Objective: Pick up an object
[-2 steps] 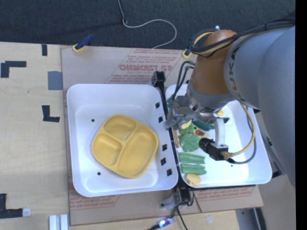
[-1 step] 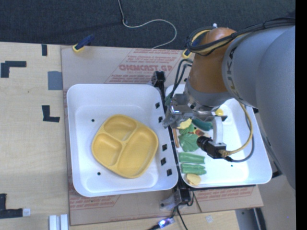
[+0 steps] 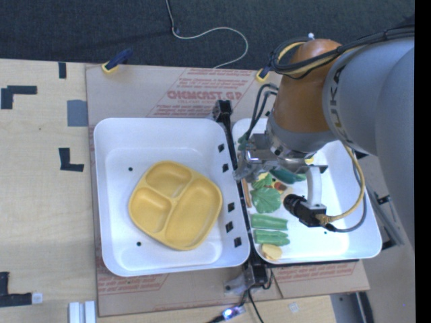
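The arm reaches in from the right and hangs over the near-left part of the right bin (image 3: 367,246), its bulk covering much of that bin's far half. The tool (image 3: 259,172) is low, close to the wall shared with the left bin (image 3: 108,132). Whether it is wide or narrow cannot be told, and nothing can be seen held in it.

The loose things lie in a cluster in the right bin, along its left side. A green leaf (image 3: 266,198) lies just below the tool, close to it or touching; which of the two is unclear. A teal piece (image 3: 291,176) lies just right of the tool, partly under the wrist. Nearer the camera, two pods (image 3: 269,222) lie side by side, and a yellow piece (image 3: 271,252) sits beside the near wall. The shared wall stands tight against the cluster on its left.

The left bin holds a yellow plate (image 3: 176,204) with three compartments, lying flat, well apart from the tool.

Both bins rest on cardboard (image 3: 195,98) on the surface (image 3: 40,120). A clamp (image 3: 116,60) grips the cardboard's far left corner, and a thin cable (image 3: 202,33) loops beyond it.
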`<act>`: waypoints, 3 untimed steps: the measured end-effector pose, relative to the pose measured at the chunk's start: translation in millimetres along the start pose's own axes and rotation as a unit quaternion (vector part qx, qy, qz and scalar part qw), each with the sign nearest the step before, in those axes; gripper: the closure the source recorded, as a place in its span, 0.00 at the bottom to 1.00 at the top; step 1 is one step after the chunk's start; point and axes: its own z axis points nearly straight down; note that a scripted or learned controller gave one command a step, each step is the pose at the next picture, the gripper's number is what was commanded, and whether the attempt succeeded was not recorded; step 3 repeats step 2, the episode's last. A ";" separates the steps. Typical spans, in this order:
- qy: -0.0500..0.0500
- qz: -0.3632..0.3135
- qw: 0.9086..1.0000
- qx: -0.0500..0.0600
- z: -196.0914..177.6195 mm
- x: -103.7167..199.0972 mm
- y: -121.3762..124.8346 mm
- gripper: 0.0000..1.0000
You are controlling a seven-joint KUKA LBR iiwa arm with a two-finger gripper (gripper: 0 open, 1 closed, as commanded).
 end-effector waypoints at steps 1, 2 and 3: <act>-0.001 0.000 1.000 0.001 17.1 -6.6 9.0 1.00; -0.001 0.000 1.000 0.000 16.6 -5.2 9.9 1.00; -0.001 0.000 1.000 0.000 16.6 -5.2 9.9 1.00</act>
